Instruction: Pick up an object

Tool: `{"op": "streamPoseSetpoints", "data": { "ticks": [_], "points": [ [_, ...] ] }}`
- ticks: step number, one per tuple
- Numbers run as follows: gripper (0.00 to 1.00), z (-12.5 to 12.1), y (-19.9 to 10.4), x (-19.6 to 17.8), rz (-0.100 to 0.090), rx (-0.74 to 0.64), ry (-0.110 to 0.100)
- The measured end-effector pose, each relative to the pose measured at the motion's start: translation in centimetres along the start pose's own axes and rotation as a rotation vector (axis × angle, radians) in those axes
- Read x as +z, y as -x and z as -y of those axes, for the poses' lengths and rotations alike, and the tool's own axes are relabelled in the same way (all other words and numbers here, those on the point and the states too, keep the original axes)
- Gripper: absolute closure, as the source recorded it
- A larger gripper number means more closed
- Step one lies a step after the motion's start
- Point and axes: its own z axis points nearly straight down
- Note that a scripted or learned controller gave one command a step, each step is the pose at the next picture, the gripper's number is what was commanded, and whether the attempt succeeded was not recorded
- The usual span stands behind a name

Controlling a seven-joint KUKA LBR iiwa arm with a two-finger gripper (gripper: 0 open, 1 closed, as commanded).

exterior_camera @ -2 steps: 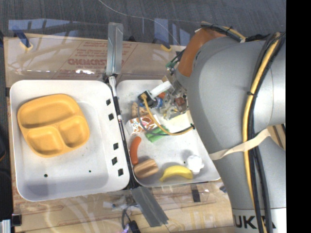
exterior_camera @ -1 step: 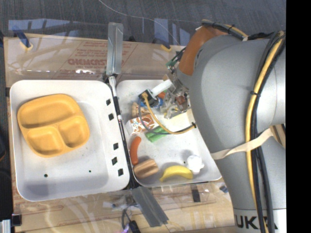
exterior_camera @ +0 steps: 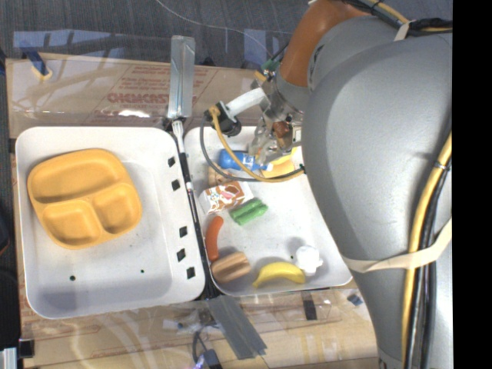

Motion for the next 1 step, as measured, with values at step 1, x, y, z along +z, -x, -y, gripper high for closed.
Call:
{"op": "streamPoseSetpoints", "data": {
  "ticks": [1],
  "points": [
    [1.0,2.59,3.1,-2.29,0.011,0.005,-0.002]
  ]
}}
